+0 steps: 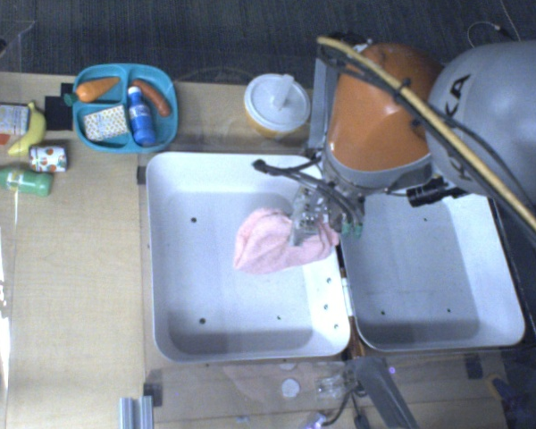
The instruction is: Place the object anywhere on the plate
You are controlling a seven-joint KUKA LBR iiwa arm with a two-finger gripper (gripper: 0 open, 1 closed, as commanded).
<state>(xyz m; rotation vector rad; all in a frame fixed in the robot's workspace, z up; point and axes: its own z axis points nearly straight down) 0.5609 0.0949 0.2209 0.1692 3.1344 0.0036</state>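
Note:
A crumpled pink cloth (266, 244) lies in the left white bin (192, 275), right of its middle. Its right edge is bunched up and drawn toward my gripper (305, 227), which points down over that edge, close to the wall between the two bins. The fingers are shut on the pink cloth's raised fold. The orange band and grey wrist (375, 114) cover the bin's back right corner. A blue divided plate (165, 92) sits on the bench beyond the left bin's back left corner, with toy food in its compartments.
The right white bin (438, 302) adjoins the left one. A white lidded cup (277, 103) stands behind the left bin. A toy banana (31, 130), a small can (47, 158) and a green bottle (18, 180) lie at the far left of the bench.

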